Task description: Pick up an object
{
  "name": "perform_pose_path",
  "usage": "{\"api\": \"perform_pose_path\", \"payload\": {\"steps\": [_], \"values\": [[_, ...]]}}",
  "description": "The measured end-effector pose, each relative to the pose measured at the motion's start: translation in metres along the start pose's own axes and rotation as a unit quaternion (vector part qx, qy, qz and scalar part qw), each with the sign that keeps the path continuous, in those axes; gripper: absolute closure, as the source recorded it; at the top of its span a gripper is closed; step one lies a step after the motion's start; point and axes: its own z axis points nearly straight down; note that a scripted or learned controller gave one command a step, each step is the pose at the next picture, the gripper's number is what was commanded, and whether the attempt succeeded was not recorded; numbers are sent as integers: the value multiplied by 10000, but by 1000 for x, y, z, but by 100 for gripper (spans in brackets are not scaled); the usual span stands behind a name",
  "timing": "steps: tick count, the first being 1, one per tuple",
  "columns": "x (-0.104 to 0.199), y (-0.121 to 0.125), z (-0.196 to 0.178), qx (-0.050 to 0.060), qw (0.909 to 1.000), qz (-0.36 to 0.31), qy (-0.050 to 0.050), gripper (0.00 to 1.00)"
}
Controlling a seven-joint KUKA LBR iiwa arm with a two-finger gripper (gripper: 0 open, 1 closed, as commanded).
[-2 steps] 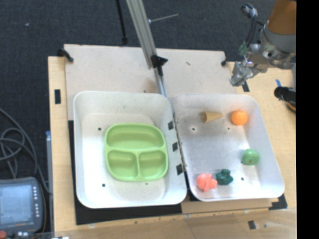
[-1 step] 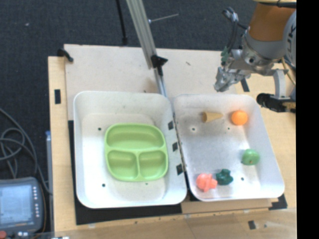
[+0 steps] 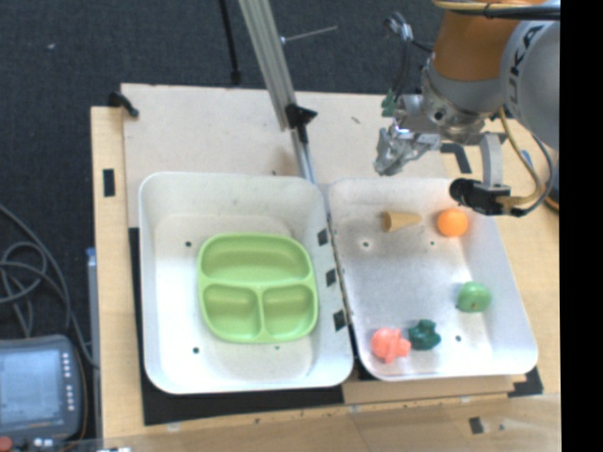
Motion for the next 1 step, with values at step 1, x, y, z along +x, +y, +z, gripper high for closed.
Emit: {"api": "perform_pose_path", "payload": {"steps": [1], "values": [[58,-7,5,3,10000,-5,3,100]]}}
